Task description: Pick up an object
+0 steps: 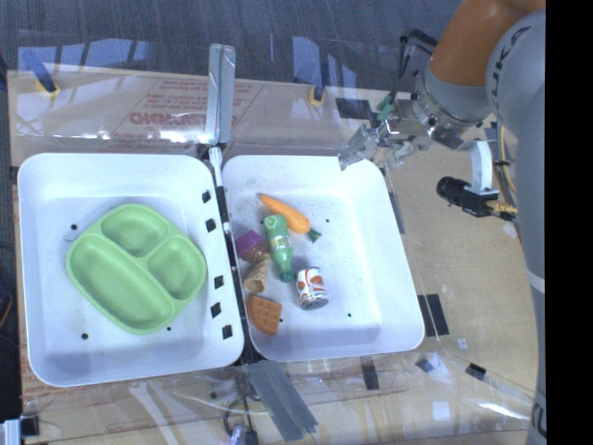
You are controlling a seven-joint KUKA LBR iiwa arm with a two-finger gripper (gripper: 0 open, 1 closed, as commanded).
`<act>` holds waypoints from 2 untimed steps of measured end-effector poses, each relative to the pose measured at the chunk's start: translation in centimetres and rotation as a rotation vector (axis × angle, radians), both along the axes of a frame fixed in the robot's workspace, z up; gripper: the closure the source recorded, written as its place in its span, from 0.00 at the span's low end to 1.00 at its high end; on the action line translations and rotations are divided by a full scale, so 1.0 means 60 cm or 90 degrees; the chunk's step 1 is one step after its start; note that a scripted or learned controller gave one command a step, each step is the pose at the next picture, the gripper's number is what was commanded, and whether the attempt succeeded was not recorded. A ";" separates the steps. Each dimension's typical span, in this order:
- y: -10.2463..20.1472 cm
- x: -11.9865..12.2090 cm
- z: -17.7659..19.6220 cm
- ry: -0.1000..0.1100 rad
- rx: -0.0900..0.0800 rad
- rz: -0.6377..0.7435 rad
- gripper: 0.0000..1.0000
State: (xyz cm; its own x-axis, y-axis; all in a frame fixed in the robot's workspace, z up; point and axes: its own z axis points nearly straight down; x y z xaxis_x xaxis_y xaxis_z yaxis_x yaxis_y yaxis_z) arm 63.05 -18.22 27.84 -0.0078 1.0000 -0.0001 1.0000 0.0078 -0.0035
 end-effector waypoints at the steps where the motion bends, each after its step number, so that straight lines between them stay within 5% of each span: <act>1: 0.071 -0.101 -0.109 0.000 0.001 0.085 0.00; 2: 0.081 -0.046 -0.275 -0.016 0.000 0.106 0.00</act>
State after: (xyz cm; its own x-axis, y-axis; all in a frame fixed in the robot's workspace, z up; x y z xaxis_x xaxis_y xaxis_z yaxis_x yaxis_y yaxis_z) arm 60.31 -13.38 11.33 -0.1730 0.9849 -0.0029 0.9847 0.1730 0.0212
